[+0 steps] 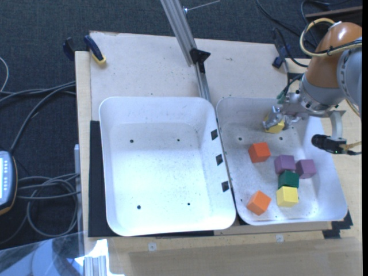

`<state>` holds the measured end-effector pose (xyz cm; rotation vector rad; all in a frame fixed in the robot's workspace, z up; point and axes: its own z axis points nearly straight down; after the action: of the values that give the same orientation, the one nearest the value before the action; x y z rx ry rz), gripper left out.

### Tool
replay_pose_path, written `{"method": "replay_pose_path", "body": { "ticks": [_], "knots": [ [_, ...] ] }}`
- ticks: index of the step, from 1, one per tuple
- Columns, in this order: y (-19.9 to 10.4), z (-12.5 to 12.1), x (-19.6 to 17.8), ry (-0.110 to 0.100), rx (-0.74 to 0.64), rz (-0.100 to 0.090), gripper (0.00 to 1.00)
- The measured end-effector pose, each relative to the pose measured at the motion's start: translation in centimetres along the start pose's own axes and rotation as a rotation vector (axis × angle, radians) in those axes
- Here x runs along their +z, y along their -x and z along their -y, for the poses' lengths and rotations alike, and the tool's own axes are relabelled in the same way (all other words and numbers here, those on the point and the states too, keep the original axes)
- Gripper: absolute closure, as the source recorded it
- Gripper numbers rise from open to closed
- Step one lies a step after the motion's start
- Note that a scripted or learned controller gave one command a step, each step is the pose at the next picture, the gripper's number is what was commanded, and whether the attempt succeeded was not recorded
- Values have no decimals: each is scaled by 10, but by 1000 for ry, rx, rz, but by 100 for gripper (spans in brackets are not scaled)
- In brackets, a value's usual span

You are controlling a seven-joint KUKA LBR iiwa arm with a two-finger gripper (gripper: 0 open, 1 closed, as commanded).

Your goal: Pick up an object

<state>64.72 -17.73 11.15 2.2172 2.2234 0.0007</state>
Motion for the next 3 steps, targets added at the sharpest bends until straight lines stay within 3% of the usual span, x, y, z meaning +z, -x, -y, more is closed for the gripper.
{"method": "replay_pose_path", "body": {
  "ticks": [3],
  "knots": [
    [-2, -8, -157, 4, 1, 1, 100]
  ]
}}
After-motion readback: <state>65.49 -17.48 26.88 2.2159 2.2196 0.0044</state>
